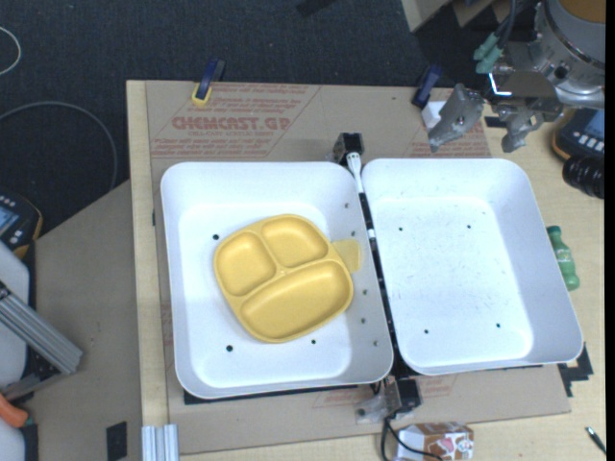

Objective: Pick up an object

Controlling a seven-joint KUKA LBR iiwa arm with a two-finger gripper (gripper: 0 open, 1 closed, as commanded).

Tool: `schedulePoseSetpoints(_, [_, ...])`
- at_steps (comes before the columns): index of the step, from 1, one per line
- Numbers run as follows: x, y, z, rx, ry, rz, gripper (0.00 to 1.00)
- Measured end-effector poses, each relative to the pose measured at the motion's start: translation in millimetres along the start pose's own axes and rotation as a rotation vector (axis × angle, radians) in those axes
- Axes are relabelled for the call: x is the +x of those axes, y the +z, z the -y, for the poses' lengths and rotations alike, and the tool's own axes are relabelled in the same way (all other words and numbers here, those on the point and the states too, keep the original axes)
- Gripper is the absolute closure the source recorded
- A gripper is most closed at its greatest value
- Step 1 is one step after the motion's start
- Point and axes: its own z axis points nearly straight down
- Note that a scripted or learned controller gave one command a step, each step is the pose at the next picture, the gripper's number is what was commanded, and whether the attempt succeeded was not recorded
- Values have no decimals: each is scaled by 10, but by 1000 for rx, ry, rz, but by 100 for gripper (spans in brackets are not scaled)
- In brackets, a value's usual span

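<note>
Item: yellow divided plate [282,277], flat in left bin [183,257]. Gripper [485,123] spread wide, empty (well apart, beyond right bin [538,257]). Advice: pinch the raised rim; the flat top offers little purchase.

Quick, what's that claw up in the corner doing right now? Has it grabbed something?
Claw: open, holding nothing, up above the far edge of the right bin. The yellow plate lies in the left bin.

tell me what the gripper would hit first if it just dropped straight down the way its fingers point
Probably the back rim of the right bin, or the cardboard board just behind it. The gripper hangs over that far edge with its fingers spread, nothing between them. Depth from this slanted view is uncertain. The yellow tray lies in the left bin, well off that line.
</note>
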Motion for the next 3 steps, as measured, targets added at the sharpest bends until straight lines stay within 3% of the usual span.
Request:
schedulePoseSetpoints(1, [589,-749,500,4,0,0,0])
schedulePoseSetpoints(2, [557,-804,477,11,7,4,100])
schedulePoseSetpoints(3, [561,397,515,30,10,6,100])
